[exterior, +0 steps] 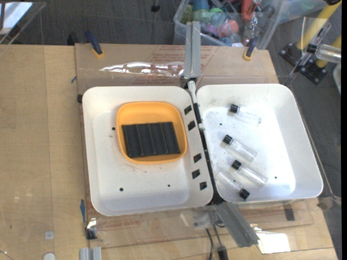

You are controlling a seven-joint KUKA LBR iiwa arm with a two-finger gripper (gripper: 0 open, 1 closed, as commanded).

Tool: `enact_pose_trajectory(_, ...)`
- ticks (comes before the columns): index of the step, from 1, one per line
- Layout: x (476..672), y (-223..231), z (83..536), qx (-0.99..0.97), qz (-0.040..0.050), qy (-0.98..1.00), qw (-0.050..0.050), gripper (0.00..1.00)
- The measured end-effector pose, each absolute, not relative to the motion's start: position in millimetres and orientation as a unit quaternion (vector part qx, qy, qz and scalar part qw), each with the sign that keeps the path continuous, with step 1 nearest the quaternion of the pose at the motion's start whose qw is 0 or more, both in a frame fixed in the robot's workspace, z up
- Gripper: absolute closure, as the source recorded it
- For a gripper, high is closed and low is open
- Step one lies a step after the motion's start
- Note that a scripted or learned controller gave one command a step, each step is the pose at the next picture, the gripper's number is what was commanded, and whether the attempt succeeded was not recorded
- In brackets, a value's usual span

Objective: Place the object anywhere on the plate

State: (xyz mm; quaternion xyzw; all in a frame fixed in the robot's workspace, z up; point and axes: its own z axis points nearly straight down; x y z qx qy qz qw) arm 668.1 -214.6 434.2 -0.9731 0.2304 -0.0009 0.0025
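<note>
Four capped vials (242, 147) loose in right bin (303, 145); orange plate (151, 131) in left.

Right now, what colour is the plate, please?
Orange, with a black ridged insert; the plate shows best in the camera view.

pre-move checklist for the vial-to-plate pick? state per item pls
1. Target present: orange plate sits in the left bin. ok
2. Plate surface free: a black ribbed slab covers most of its middle; orange rim bare. not ok
3. Objects available: four clear vials with black caps in the right bin, e.g. the top vial. ok
4. Vials separated: upper two apart; the two lowest lie close, near vial by the front wall. cannot tell
5. Something already on the plate from the task: no vial there. not ok
</note>
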Motion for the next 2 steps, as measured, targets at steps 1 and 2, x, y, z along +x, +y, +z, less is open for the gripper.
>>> enact_pose_trajectory(1, 666.4, -219.5, 434.0, -0.994, -0.0008, 0.109, 0.003, 1.0)
enact_pose_trajectory(2, 668.1, -219.3, 433.8, -0.995, -0.001, 0.097, 0.003, 1.0)
